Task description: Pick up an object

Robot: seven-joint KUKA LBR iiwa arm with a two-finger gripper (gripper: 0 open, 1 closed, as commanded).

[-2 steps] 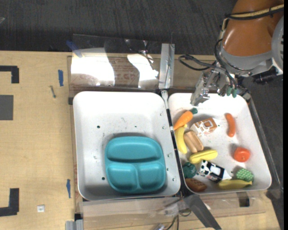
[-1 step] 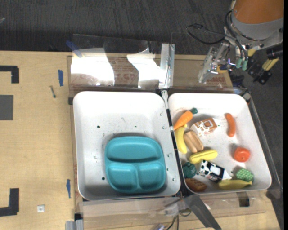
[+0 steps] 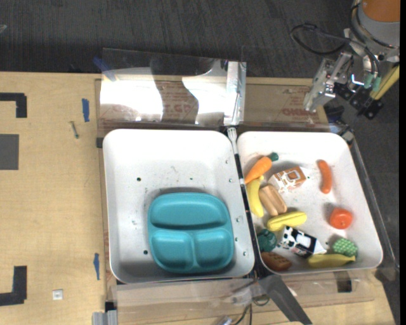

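No legible brand, label or writing anywhere; faint reddish print on the cardboard panel [image 3: 288, 108] behind the bins too blurred to read.

Gripper [image 3: 330, 86] at upper right, above and behind the far edge of the right bin [image 3: 365, 190], outside the bin. Nothing between its fingers. Finger spacing not determinable from this angle. Orange band of the arm [image 3: 380, 9] at the top right corner.

Candidate objects all in the right bin, well apart from the gripper, below and to its left in the camera view. Count in the right bin, as far as separable:
- One carrot [image 3: 259, 168], orange with green top, near the bin's far left corner.
- One small brown-and-white box-like toy [image 3: 289, 178], beside the carrot.
- One orange-red sausage shape [image 3: 325, 176], lying lengthwise near the right wall; nearest item to the gripper.
- One tan hot-dog bun shape [image 3: 273, 200], touching the yellow pieces.
- Yellow banana-like pieces: three, one upright along the left wall [image 3: 255, 198], one across the middle [image 3: 287, 220], one at the near edge [image 3: 330, 259].
- One orange round fruit [image 3: 340, 218], standing alone toward the right wall.
- One black-and-white cow-patterned toy [image 3: 297, 241].
- One dark green item [image 3: 266, 240], identity unclear.
- One brown item [image 3: 276, 259] at the near left corner.
- One light green knobbly piece [image 3: 345, 247].

Left bin [image 3: 127, 159]: one teal divided tray [image 3: 190, 232], three compartments, lying toward the near side.
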